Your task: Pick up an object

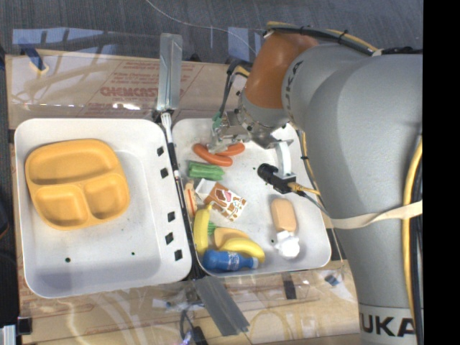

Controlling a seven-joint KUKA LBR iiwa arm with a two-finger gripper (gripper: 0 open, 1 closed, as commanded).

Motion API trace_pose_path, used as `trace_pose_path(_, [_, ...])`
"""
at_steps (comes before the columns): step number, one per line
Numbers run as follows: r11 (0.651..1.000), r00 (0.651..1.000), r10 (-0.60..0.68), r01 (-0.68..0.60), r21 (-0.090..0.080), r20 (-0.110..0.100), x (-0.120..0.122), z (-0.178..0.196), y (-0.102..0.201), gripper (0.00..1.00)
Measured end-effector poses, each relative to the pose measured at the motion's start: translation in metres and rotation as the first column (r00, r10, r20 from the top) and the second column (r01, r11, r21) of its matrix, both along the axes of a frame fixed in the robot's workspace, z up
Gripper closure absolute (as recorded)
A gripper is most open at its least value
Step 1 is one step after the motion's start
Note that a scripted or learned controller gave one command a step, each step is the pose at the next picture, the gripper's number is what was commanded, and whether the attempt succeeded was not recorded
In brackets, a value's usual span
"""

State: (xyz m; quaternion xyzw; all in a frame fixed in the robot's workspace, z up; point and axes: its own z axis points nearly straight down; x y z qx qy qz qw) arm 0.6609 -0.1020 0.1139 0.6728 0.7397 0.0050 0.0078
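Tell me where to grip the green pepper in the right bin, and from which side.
Grip the green pepper across its narrow middle, coming straight down from above. It lies flat and long, running left-right, with bare bin floor in front; the red sausage lies close behind, so keep the fingers narrow.

Dark grey carpet floor, cardboard-topped bench

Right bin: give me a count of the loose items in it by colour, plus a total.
Red/orange: 2, hot dog, carrot stick
Green: 1, green vegetable
Yellow: 2, banana, corn cob
Blue: 1, blue bottle
Brown/white: 1, patterned packet
Tan: 1, bread roll
White: 1, small white piece
Total: 9
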Motion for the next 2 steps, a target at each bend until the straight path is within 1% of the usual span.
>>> trace_pose_path(1, [1.000,1.000,0.000,0.000,0.000,-0.002,-0.001,-0.001,0.000,0.00])
trace_pose_path(2, [0.999,0.999,-0.049,0.049,0.003,-0.016,-0.022,-0.019,0.006,0.00])
